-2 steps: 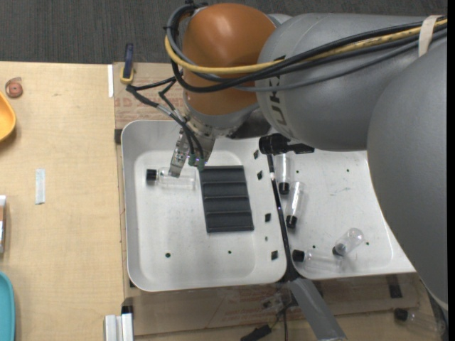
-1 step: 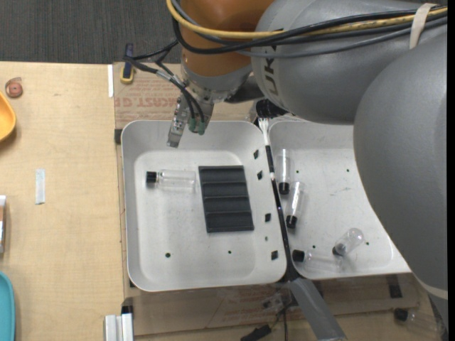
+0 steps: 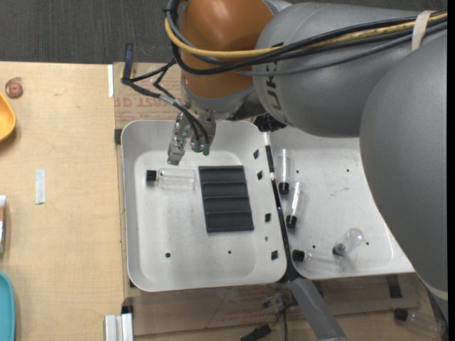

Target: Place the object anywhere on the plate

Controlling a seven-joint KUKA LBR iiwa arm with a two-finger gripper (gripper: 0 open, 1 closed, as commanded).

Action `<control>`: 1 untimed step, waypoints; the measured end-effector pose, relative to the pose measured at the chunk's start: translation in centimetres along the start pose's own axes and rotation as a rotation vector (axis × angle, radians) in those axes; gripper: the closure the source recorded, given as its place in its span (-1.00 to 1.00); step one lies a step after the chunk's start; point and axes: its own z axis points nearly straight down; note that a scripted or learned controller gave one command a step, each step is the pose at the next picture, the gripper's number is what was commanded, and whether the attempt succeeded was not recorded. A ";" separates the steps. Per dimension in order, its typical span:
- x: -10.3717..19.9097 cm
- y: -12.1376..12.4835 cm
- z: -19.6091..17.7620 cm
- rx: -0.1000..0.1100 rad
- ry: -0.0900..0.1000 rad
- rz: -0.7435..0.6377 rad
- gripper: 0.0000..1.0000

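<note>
My pincer (image 3: 186, 144) hangs over the far part of the left bin (image 3: 142, 261); its spread I cannot tell, and nothing shows between the tips. The likely object, a clear vial with a black cap (image 3: 170, 179), lies on its side just beside the tips, at their 7 o'clock, apart from them. The dark ribbed plate (image 3: 226, 199) lies flat at 3 o'clock of the vial, close by. Step in hand, as I judge it: approach, grasp not yet made. Next move calls for a descent squarely over the vial's body, since a round tube may roll.

Right bin (image 3: 377, 240) at 3 o'clock holds several more clear vials (image 3: 293, 199). A pale wooden bench (image 3: 64, 247) lies at 9 o'clock, dark floor (image 3: 71, 20) at 12.
</note>
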 end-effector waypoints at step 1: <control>3.6 -0.7 -0.4 0.000 0.000 -0.080 1.00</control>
